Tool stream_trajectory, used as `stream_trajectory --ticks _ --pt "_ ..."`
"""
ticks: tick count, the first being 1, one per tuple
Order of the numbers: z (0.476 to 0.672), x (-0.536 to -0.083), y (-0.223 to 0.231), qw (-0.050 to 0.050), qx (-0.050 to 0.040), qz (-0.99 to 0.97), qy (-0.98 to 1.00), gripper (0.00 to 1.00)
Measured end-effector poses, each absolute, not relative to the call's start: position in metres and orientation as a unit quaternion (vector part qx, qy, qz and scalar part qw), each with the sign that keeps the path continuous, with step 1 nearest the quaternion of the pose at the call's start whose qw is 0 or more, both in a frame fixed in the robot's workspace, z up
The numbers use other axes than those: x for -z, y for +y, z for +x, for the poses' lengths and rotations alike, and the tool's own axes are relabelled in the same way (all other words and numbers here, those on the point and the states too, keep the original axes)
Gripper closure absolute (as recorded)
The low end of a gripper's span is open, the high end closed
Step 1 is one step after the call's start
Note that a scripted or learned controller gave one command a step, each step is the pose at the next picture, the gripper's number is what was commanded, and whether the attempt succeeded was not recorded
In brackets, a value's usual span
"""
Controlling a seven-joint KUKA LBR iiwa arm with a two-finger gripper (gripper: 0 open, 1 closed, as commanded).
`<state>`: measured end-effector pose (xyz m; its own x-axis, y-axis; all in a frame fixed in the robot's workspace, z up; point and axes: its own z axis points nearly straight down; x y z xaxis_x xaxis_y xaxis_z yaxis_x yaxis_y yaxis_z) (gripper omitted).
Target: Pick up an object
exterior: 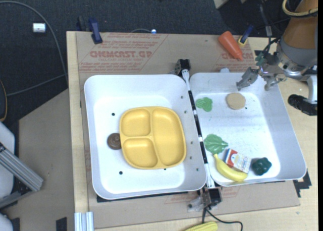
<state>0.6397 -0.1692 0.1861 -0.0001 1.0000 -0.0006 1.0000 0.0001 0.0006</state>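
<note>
Camera view: we see the arm coming in from the right, gripper (258, 79) hovering over the far edge of the right bin (282, 124). Its fingers are spread apart with nothing between them.

Right bin contents: a round tan cookie (235, 101) sits near the far end, just beside and below the gripper, not touching it. A small green leaf piece (204, 104) lies left of the cookie by the bin's left wall. At the near end we see a bigger green leaf (216, 143), a banana (228, 170), a red-and-white packet (237, 159) touching the banana, and a dark green pepper (261, 166) near the right corner.

Left bin (101, 104): a yellow divided plate (152, 137) in the middle, and a brown round thing (114, 141) tucked at its left edge.

On the counter (126, 51) behind the bins lies an orange carrot (230, 45).
</note>
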Motion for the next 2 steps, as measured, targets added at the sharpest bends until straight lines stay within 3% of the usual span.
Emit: stream_trajectory --ticks 1,2 --pt "0.587 -0.084 -0.206 0.000 0.0005 0.707 0.707 0.00" --pt "0.532 -0.084 -0.206 -0.001 0.0004 0.707 0.707 0.00"
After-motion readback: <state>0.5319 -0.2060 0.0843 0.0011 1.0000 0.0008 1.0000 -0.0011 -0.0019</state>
